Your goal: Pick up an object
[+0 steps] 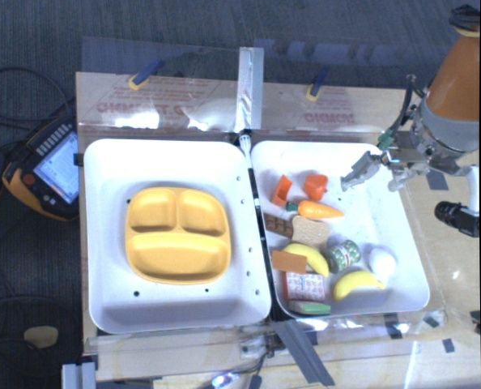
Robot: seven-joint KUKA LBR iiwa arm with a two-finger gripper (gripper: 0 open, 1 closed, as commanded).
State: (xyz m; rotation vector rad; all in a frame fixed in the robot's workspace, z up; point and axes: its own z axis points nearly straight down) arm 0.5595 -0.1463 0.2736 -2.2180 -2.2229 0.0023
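Note:
The right bin (410, 241) holds a heap of toy food: an orange wedge (282, 190), a red pepper (316, 186), a carrot (320, 210), a bread slice (309, 230), a banana (305, 258), a green can (344, 254), a white egg (381, 262) and a yellow fruit (358, 283). My gripper (378, 174) hangs over the bin's far right corner, above and to the right of the pepper. It is open, its fingers spread apart with nothing between them.
A yellow divided plate (177, 235) lies in the left bin (103, 217). A chocolate bar (278, 225), a red and white box (304, 284) and a green piece (309, 307) lie along the right bin's left side. A handheld controller (50, 173) rests left of the bench.

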